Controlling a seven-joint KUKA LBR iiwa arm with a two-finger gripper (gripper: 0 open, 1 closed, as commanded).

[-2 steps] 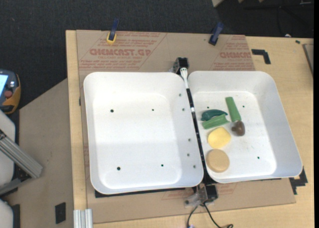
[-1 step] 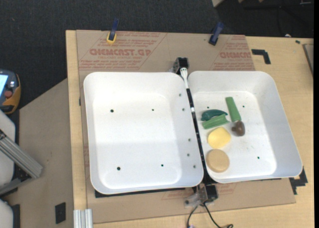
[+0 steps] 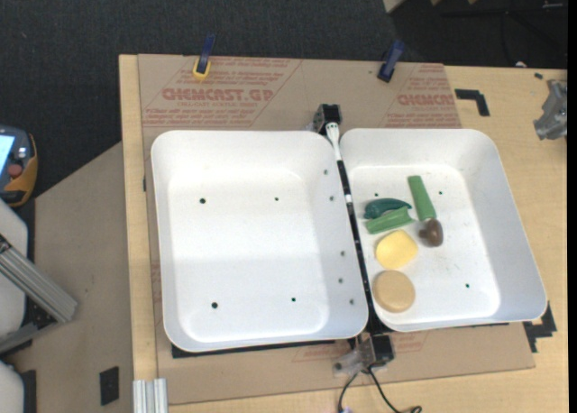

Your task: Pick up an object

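clearly the risk lies in the crowding: in the right bin (image 3: 505,222) a green stick (image 3: 420,197), a dark green piece (image 3: 388,213), a brown lump (image 3: 432,234), a yellow ball (image 3: 396,249) and a tan disc (image 3: 394,291) sit close together near the divider, so fingers could nudge neighbours or slip off rounded shapes. the stick's long axis runs roughly up-down in the view, tilted slightly. the gripper (image 3: 552,114) sits at the right edge; its state cannot be told.

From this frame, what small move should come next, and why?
Probably swing the pincer, parked at the bench's right edge, left over the right bin toward the green stick. All the objects sit clustered in that bin, and the stick's top end has free space around it.
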